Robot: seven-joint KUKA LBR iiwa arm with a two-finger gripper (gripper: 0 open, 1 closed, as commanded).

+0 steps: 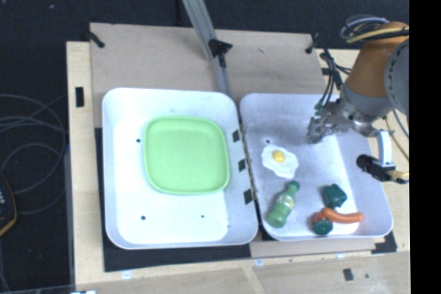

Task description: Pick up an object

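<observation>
Pale tabletop (158, 55) carries two white bins; the left bin (124, 217) holds a green plate (186, 155). Over the right bin (372, 206), my pincer (318, 129) hovers, grip state unclear, near the fried egg (279, 160); bottle (282, 205) farther.

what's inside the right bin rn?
Right bin holds a fried egg toy, green bottle, dark green block, and carrot. The gripper covers a patch of the floor.
</observation>
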